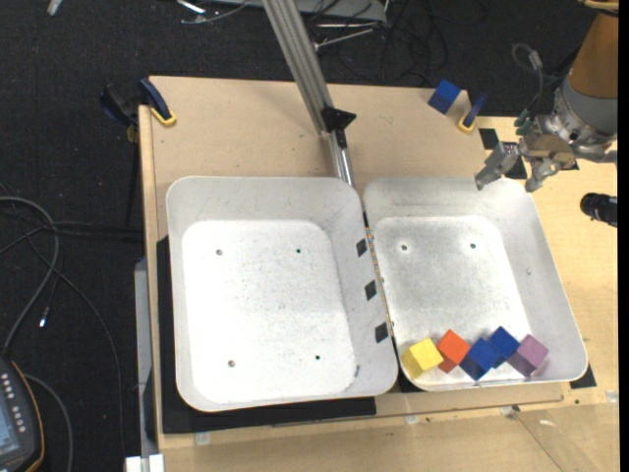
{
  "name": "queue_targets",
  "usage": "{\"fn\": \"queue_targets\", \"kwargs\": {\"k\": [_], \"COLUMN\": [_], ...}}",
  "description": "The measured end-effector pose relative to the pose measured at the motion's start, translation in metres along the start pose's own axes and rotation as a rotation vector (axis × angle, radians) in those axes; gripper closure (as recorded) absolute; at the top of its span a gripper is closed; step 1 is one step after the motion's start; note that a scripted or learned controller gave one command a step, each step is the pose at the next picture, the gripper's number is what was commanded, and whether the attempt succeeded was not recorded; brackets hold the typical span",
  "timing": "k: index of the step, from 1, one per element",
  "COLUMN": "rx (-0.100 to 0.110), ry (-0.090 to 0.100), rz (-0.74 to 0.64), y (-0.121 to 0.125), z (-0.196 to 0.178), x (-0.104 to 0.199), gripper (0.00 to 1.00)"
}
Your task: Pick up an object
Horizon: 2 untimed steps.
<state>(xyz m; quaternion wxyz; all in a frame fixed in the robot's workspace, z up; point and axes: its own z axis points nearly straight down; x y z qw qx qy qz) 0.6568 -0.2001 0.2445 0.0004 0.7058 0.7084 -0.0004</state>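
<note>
A: Where are the blocks?
B: A row hugging the right bin's [550, 273] near wall, running left to right: yellow cube [424, 356], orange cube [453, 348], blue cube [490, 350], purple cube [531, 354].
A: The gripper [518, 172]?
B: Spread open, holding nothing, above the far-right rim.

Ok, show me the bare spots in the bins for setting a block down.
The left bin is bare wall to wall. In the right bin, everything above the near edge is free. Crowded there: yellow block, orange block, blue blocks, purple block.
</note>
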Motion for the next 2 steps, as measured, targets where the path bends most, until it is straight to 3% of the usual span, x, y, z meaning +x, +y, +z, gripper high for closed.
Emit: {"fn": "queue_targets", "kwargs": {"k": [1, 2], "rx": [0.002, 0.004], "ry": [0.004, 0.001], "rz": [-0.006, -0.001], "y": [0.005, 0.024], "z": [0.032, 0.154], "x": [0.075, 0.067], "gripper": [0.0, 0.0]}}
